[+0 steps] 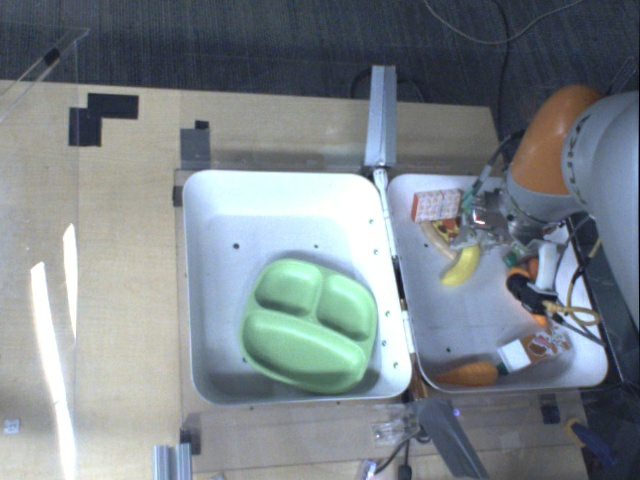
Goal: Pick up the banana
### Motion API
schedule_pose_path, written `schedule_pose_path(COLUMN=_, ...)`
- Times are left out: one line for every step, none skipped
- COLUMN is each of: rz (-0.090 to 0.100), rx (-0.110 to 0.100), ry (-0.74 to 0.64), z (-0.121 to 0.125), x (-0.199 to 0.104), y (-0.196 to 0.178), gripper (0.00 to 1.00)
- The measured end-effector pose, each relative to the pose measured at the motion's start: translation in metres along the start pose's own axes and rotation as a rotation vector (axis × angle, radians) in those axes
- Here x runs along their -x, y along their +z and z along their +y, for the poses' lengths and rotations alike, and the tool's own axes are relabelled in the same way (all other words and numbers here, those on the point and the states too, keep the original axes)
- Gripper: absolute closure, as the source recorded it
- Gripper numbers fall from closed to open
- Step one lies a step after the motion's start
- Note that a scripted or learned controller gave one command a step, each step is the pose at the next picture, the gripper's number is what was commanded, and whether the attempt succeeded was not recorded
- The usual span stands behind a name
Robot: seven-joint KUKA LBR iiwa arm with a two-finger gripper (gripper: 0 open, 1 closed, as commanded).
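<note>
The left bin (200, 268) holds a green three-compartment plate (310, 323), lying slightly tilted toward the near wall. In the right bin (425, 353), a small red-and-white carton (436, 205) lies by the far wall, and the banana (462, 265) lies just below it on the bin floor, yellow and curved. An orange, carrot-like object (468, 373) rests by the near wall, with a small white box (514, 355) beside it. The gripper (486, 218) hangs just above the banana's upper end; it seems to touch or nearly touch the fruit, but the view is too coarse to be sure. This looks like the approach step. The next move calls for straddling the banana's narrow width before closing and lifting.
</note>
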State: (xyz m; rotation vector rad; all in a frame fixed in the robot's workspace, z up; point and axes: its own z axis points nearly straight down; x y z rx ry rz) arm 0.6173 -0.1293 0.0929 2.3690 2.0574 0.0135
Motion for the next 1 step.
schedule_pose_path(rz=-0.004, rx=-0.001, ry=0.137, z=0.0453, x=-0.0646, y=-0.0937, gripper=1.0)
